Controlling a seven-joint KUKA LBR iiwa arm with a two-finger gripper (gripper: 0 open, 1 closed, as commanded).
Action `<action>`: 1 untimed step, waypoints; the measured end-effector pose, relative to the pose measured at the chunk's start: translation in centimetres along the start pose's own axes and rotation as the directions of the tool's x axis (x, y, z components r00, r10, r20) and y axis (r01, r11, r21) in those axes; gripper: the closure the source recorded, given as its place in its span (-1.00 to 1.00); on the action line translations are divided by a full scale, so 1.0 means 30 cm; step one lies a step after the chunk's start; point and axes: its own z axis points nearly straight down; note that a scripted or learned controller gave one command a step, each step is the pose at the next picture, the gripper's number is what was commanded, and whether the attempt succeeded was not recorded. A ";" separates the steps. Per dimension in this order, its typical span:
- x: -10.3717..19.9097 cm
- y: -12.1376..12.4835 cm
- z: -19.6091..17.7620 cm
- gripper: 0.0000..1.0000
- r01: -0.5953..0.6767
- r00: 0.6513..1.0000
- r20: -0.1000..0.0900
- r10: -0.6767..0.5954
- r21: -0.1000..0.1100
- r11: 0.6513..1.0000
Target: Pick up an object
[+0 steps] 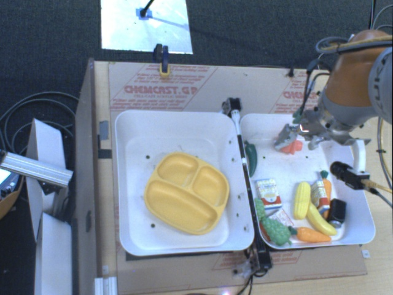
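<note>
Inside the right bin (368,226), one gripper (293,141) clasps an orange toy (295,146); one yellow tray (187,192) lies left.

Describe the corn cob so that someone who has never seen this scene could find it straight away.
Look in the right bin, in the cluster of toy food along its near edge. The corn cob stands roughly upright between the small carton and the bottle. It is short, stubby and pale yellow, unlike the longer curved banana just below it.
</note>
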 end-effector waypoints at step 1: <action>-0.060 -0.005 -0.012 -1.00 -0.002 1.000 0.001 0.002 -0.001 1.000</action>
